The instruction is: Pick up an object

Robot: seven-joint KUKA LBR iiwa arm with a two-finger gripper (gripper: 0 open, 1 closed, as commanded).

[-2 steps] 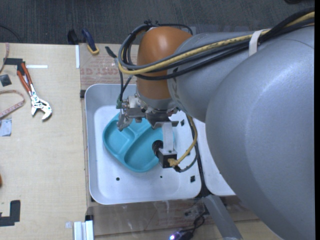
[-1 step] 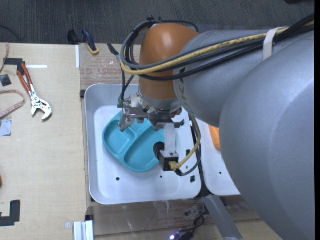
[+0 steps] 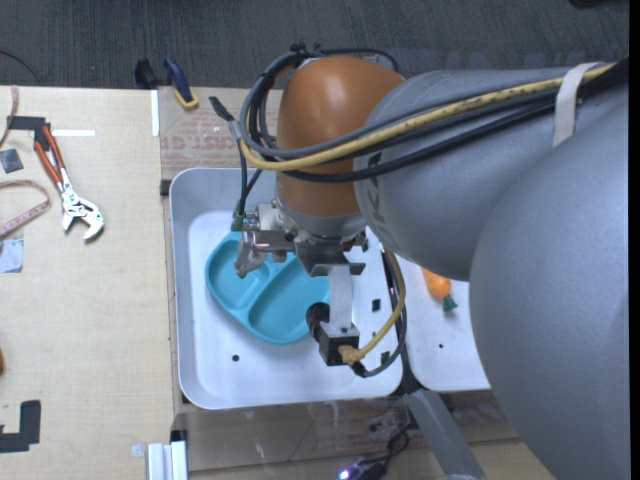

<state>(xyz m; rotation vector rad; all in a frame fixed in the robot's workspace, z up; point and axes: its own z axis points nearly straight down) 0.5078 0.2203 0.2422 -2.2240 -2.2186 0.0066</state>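
The blue divided tray (image 3: 262,298) is lying flat in the left bin (image 3: 200,368), so the gripper (image 3: 252,253) is lowered onto its far rim. Finger state honestly can't be told.

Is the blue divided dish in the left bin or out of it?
In: the blue divided dish lies flat on the floor of the left bin, inside its white rim.
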